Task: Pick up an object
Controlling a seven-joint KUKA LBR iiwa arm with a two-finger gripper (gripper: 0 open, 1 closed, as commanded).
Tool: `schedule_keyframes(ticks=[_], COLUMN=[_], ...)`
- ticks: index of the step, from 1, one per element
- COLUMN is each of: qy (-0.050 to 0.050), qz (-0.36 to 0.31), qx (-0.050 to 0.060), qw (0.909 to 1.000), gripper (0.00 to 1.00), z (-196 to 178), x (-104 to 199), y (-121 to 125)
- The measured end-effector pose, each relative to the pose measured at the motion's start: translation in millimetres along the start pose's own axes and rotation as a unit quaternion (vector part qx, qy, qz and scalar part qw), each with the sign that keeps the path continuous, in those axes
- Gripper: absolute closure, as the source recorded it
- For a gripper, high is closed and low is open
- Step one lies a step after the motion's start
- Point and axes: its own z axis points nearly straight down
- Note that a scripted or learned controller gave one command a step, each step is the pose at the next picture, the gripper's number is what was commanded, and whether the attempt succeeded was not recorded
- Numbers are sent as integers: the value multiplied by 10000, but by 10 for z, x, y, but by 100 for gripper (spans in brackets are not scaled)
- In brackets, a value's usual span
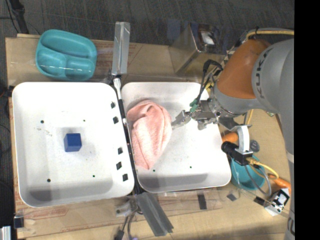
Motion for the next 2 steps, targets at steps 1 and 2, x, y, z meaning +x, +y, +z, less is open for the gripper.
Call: schedule_keyframes(ticks=[1,2], qy=[-14,-14], qz=[-174,-1221], qx=[-26,-29], qw=[9998,9925], gripper=[0,0], z=[1030,1016], x=[126,181], y=[443,939])
